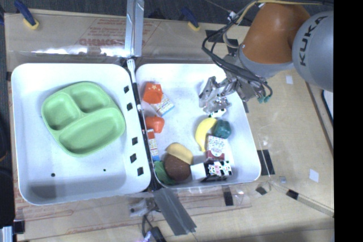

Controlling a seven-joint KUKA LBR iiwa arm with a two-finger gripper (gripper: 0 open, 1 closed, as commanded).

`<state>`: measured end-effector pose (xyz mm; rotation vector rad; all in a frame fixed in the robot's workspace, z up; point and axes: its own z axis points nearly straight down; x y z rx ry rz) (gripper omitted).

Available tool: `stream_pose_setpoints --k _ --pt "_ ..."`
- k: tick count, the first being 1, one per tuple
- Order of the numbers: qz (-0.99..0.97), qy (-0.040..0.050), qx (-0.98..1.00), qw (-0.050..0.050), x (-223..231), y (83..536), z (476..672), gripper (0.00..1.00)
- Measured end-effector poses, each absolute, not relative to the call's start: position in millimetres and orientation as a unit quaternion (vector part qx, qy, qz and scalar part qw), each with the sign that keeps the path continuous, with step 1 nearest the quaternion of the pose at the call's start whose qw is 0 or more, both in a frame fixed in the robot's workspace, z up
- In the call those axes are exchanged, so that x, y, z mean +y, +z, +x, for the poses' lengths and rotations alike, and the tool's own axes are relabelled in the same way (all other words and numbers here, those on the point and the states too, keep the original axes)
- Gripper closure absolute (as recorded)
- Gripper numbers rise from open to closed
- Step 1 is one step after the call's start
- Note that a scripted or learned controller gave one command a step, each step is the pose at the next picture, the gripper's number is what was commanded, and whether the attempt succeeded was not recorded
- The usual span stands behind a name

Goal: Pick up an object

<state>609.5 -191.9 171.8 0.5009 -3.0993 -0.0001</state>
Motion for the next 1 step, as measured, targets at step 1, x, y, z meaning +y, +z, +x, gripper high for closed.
stream_pose_setpoints --k 1 --pt "0.074 0.0003 -0.997 -0.002 -151.9 172.9 655.8 1.00"
